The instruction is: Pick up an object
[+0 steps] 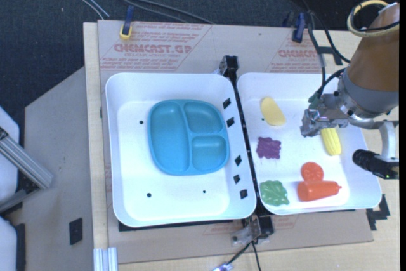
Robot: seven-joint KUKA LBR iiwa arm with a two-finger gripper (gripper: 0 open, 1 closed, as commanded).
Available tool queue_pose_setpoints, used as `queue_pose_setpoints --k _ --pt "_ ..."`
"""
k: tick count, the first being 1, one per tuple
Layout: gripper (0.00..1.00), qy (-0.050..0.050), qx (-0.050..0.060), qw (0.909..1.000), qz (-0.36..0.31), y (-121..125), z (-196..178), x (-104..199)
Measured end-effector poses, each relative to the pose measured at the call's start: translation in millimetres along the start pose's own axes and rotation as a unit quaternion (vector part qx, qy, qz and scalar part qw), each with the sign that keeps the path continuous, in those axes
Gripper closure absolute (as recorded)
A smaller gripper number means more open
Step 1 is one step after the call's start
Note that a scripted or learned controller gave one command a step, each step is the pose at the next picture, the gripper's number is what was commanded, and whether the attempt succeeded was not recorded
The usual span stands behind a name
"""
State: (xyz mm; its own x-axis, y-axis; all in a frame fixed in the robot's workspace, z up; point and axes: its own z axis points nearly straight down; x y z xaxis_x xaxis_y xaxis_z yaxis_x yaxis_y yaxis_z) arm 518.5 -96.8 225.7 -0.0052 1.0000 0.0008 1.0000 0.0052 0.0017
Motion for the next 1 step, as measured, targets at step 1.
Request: queue_pose_setpoints --k 1 --pt "1.0 0.001 0.0 1.0 -0.001 22.4 3.6 57.5"
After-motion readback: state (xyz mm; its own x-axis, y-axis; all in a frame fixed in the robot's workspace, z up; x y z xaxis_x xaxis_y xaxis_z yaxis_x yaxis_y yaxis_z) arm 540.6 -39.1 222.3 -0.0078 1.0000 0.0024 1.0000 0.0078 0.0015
